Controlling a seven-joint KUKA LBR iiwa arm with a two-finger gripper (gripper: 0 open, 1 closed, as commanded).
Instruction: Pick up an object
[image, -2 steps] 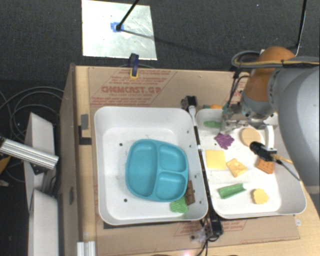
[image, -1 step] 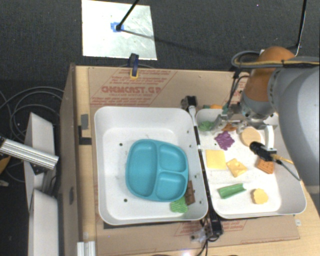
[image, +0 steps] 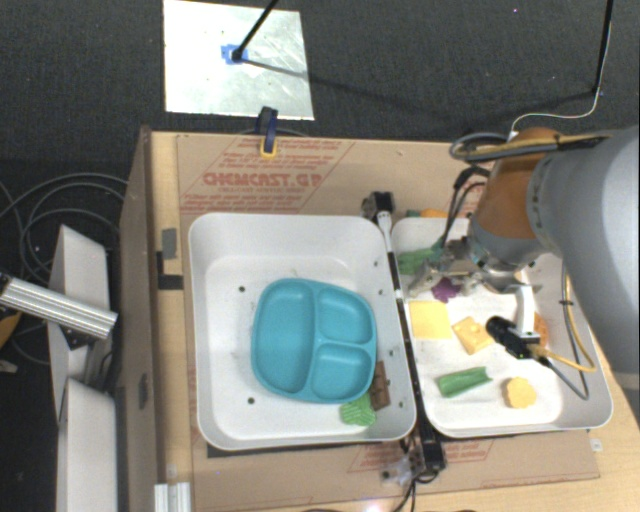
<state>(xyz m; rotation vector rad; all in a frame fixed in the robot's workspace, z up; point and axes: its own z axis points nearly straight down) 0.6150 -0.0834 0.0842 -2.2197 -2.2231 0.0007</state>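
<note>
Grey arm (image: 585, 210) reaching left, claw (image: 447, 272) lowered

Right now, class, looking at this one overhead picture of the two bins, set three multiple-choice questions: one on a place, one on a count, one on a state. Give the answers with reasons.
1. Where does the blue divided plate lie?
A. left bin
B. right bin
C. on the cardboard

2. How many compartments does that plate have?
A. two
B. three
C. five

3. How does the plate lie?
A. face down
B. on its edge
C. flat, open side up

Answers: 1 A, it rests on the floor of the left bin. 2 B, ridges split it into three wells. 3 C, its wells face the camera.
</note>
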